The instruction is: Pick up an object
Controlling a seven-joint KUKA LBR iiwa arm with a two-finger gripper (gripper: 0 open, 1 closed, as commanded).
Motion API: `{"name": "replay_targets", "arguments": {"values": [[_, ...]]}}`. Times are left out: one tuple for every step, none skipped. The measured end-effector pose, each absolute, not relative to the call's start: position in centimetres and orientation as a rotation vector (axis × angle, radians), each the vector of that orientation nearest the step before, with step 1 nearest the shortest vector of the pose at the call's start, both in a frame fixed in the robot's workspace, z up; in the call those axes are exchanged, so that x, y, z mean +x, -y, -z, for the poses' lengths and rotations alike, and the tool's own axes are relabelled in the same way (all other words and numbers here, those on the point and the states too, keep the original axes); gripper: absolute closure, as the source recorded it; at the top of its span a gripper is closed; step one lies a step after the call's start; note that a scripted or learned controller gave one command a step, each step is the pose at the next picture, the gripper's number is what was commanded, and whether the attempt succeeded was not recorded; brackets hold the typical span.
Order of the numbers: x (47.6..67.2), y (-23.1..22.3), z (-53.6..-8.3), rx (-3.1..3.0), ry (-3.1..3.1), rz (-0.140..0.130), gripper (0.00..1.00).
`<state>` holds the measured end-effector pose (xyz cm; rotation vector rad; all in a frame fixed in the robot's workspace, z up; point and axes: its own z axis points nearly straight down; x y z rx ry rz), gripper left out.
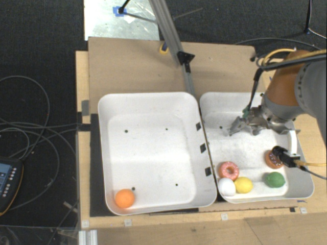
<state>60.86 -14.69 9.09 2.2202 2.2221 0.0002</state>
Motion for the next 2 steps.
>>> {"name": "replay_targets", "arguments": {"values": [[61.0, 14.7, -10.3, 2.218, -2.220, -0.004, 1.00], [60.4, 14.2, -16.0, 2.213, -2.222, -0.006, 1.00]]}}
